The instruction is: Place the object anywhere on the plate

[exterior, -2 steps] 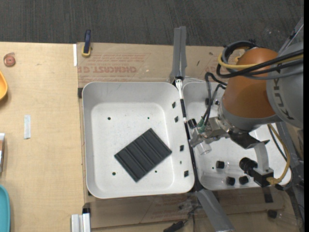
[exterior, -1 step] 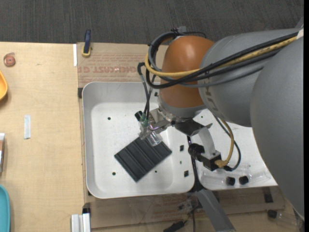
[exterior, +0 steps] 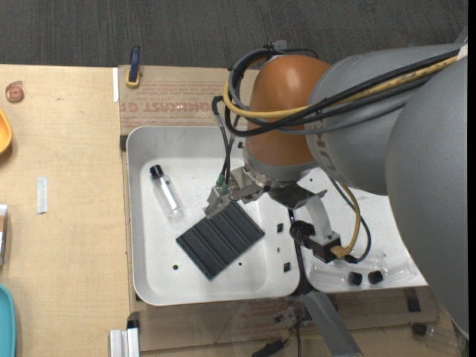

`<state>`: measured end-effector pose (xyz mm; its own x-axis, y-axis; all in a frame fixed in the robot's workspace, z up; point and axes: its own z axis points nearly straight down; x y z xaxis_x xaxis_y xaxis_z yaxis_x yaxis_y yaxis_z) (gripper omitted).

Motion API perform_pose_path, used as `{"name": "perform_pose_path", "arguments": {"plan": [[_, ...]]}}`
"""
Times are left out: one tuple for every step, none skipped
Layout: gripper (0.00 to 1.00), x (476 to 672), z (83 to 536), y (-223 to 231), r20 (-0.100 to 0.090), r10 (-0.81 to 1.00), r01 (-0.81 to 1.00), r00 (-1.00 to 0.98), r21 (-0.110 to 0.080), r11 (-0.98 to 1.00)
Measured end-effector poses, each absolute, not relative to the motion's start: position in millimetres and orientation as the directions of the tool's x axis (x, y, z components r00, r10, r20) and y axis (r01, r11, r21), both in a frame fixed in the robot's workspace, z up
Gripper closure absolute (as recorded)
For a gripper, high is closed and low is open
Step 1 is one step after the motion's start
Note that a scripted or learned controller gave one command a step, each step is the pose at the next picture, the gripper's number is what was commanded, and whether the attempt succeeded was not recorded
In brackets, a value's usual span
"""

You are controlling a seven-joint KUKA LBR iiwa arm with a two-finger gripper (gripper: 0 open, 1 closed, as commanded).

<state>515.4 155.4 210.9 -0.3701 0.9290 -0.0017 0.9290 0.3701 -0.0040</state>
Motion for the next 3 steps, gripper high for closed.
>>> {"name": "perform_pose_path", "arguments": {"plan": [[0.00, 551.0, 320, 216, -0.003, 0.967, 0.967, -0.255, -0.002, 0.255], [1.00, 551.6, 327, 215, -0.007, 0.967, 0.967, -0.255, -0.007, 0.255], [1.00, 587.3, 296, 209, -0.002, 0.863, 0.863, -0.505, -0.003, 0.505]]}}
